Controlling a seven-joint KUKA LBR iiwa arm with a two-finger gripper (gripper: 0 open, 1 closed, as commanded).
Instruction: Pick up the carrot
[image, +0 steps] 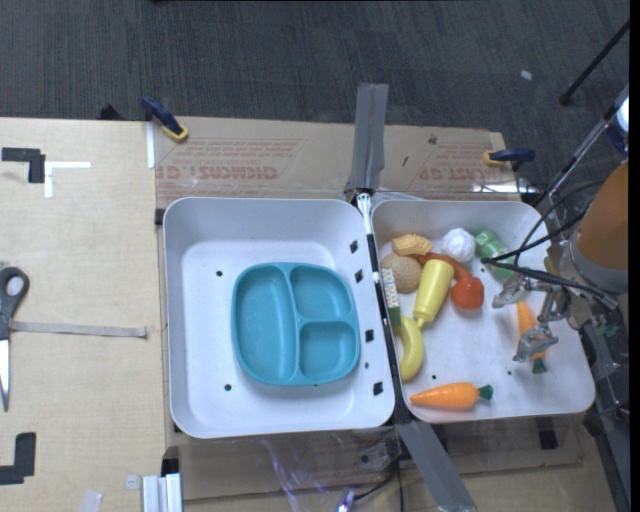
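Gripper (533, 338) sitting low over the right bin (560, 400) near its right edge, fingers closing on a small orange carrot (526, 322) with its green tip pointing down. A second carrot (449, 396) is lying along the bin's front edge. Banana (410, 345), yellow bottle (433, 289) and tomato (467, 291) crowding the left side. Teal plate (296, 324) resting mid left bin (190, 300).
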